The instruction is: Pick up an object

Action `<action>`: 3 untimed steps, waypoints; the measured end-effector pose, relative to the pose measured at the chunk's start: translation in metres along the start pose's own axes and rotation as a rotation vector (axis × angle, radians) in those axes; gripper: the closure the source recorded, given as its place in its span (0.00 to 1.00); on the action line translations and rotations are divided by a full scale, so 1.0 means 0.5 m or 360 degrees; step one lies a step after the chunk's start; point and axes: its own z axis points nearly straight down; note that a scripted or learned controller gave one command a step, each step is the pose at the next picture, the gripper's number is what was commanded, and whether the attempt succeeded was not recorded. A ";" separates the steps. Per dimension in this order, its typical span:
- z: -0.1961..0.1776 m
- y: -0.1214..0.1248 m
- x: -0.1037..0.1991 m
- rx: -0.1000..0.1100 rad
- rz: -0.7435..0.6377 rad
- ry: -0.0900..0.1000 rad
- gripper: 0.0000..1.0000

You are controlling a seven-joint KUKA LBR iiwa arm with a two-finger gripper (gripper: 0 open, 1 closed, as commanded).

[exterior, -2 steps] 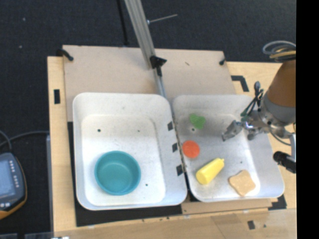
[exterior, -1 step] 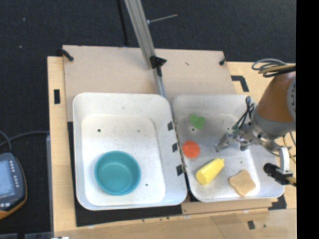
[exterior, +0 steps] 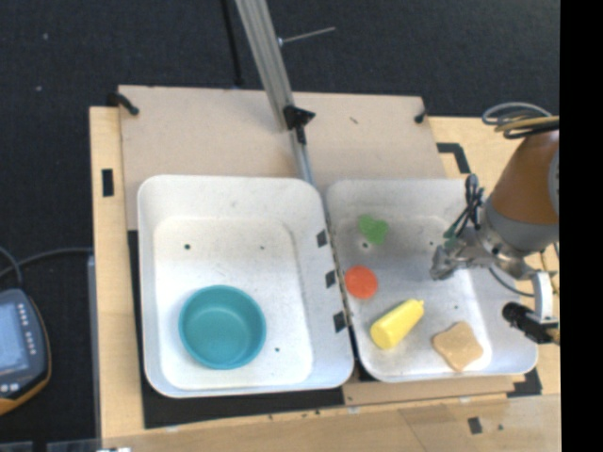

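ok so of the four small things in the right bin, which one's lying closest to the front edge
The tan, sponge-like block. It lies at the front right of the right white bin, lower than the yellow bottle, orange round piece and green piece.

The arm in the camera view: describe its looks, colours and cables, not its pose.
The arm enters from the right as a rounded orange section over a grey wrist body. Thin dark and green cables run down its side toward the gripper, a small grey metal piece. A white and black fitting sits below the wrist.
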 end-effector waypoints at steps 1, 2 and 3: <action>-0.114 -0.009 -0.019 -0.0004 -0.0007 -0.0002 1.00; -0.216 0.008 -0.006 -0.0004 -0.0016 -0.0002 1.00; -0.284 0.011 -0.009 -0.0001 -0.0016 0.0000 1.00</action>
